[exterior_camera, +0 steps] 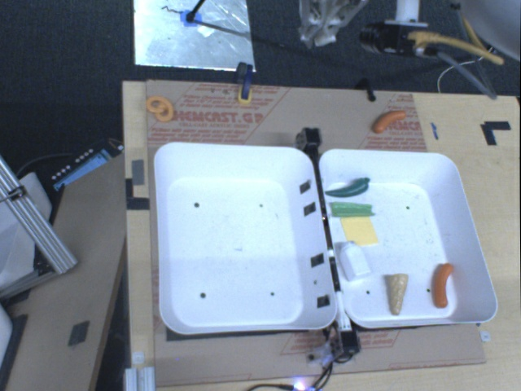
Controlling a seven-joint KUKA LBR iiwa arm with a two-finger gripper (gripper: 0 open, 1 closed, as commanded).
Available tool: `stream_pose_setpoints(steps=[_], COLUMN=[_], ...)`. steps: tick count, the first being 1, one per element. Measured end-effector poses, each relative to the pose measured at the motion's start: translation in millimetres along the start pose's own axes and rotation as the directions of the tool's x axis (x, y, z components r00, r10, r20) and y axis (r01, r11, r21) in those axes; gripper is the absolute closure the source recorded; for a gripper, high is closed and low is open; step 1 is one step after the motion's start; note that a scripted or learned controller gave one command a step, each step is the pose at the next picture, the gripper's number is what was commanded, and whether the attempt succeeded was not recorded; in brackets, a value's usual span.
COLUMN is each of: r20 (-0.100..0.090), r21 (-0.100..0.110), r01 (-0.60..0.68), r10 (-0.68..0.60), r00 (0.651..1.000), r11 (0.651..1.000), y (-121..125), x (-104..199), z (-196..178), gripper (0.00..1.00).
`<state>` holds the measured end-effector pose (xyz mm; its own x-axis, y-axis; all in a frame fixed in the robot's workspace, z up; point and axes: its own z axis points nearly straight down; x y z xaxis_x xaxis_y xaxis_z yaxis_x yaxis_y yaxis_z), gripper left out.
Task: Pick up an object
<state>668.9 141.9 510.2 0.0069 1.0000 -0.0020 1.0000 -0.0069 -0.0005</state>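
Observation:
My gripper (327, 21) hangs at the top of the view, beyond the far edge of the bench and well away from both bins. Nothing shows beneath it or in it. The right bin (464, 210) holds several small items: a dark green pepper (348, 188), a flat green piece (352, 209), a yellow square (360, 231), a white block (353, 261), a tan cone (396, 292) and an orange sausage (441, 285). The left bin (175, 165) lies beside it.
On the board behind the bins lie a second orange sausage (389, 121), an orange ring (159, 108) and a yellow-and-blue clamp (243, 84). A shiny metal sheet (191, 23) lies at the back left. A metal frame (37, 235) stands at left.

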Motion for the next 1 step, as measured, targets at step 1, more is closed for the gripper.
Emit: stream_pose_setpoints(steps=[1], r20=[-0.004], r21=[-0.005], r01=[0.012], r10=[-0.012], r00=[1.0], r11=[1.0], y=[-0.9], x=[33.3], z=[-26.7], gripper=[1.0])
